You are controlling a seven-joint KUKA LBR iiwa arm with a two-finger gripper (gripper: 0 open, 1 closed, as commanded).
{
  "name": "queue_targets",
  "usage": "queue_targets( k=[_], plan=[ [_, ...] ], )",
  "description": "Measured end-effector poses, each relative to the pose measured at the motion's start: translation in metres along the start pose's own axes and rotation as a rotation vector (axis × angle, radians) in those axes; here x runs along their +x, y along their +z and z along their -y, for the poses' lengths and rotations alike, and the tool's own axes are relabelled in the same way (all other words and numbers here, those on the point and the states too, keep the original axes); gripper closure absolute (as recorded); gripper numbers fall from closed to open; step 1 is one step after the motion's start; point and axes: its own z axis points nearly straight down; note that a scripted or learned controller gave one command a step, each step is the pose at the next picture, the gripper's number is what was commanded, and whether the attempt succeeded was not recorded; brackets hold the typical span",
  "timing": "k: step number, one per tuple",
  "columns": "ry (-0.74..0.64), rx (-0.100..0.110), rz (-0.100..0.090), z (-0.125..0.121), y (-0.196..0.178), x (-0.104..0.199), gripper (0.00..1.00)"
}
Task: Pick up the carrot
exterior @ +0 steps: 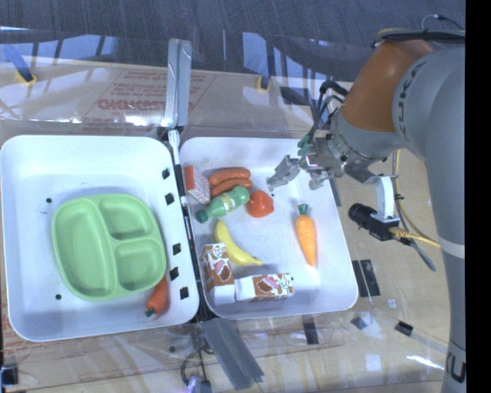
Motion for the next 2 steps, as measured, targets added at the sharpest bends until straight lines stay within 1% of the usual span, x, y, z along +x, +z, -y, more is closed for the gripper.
queue_targets(
  k=[1, 2],
  plan=[
    [-0.161, -0.004, 0.002, 0.016, -0.069, 0.021, 0.00],
    [-0.167, 0.000, 0.001, 0.051, 0.042, -0.024, 0.00]
  ],
)
